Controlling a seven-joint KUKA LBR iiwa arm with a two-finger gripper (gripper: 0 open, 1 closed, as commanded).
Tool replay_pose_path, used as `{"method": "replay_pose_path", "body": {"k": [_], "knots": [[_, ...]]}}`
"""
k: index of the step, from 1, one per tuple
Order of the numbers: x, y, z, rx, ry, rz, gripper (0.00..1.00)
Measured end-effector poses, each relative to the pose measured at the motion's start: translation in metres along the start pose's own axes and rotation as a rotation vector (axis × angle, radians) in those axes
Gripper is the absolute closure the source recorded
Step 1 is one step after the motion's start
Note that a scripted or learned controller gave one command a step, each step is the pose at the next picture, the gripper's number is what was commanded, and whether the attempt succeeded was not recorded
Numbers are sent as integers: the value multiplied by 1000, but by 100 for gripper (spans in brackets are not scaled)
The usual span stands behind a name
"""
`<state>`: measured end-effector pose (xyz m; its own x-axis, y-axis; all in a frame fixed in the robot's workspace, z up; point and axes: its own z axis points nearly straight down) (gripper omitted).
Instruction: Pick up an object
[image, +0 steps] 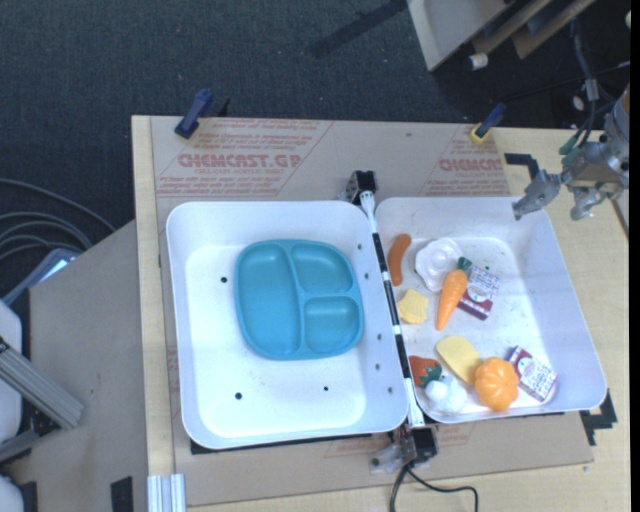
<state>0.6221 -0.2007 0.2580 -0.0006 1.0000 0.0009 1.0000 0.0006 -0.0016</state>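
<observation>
My gripper hangs at the far right, above the back right corner of the right bin, open with nothing between its fingers. The right bin holds several toy foods: an orange carrot, a sausage, a white fried egg, a yellow cheese piece, a yellow slab, an orange pumpkin-like fruit, a strawberry and two small packets. All lie below and left of the gripper.
The left bin holds a blue divided plate. A black-and-white clip strip runs between the two bins. Blue clamps sit on the bench's back edge. Cables lie to the left of the bench.
</observation>
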Motion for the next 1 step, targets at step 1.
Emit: {"method": "replay_pose_path", "body": {"k": [1], "knots": [[5,-52,137,0,0,1,0]]}}
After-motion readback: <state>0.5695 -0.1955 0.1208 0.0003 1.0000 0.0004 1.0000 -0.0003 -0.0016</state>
